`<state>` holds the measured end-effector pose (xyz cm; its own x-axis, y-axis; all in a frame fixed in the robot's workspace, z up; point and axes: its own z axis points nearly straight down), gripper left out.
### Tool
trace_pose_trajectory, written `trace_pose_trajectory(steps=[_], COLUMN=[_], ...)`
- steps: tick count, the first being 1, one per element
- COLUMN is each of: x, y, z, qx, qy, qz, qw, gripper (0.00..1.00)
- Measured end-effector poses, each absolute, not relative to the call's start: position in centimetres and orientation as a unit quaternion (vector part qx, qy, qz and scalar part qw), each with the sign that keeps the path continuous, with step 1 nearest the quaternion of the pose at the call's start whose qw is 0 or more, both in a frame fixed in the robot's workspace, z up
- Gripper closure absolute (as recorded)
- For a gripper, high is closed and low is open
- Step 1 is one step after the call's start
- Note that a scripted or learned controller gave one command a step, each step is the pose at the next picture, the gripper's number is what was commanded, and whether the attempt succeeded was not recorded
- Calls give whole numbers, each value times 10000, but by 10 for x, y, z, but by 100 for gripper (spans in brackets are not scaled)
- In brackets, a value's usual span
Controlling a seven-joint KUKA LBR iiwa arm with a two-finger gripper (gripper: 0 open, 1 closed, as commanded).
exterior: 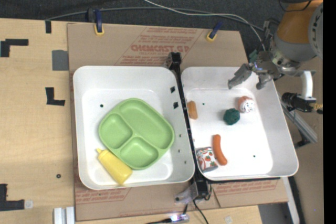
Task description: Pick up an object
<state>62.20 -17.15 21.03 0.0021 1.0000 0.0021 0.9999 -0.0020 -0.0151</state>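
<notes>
The right bin holds several small objects: a dark green ball-like object, a white and red round object, an orange sausage, a small tan piece and a red and white packet. My gripper hangs over the far right part of that bin, above and beyond the white and red object. Its two fingers are spread apart with nothing between them.
The left bin holds a green sectioned plate and a yellow bottle at its near left corner. A black divider runs between the bins. Cables cross the far bench.
</notes>
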Motion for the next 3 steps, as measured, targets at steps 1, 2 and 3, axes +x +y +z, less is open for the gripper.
trace_pose_trajectory(steps=[1, 2, 3], x=[625, 624, 631], y=[-171, -178, -172], z=[219, 157, 101], qx=[-7066, -7068, -7063], qy=[-7076, -7074, -7079], qz=[6, 26, 23], qw=[3, 21, 20], gripper=[0, 0, 0])
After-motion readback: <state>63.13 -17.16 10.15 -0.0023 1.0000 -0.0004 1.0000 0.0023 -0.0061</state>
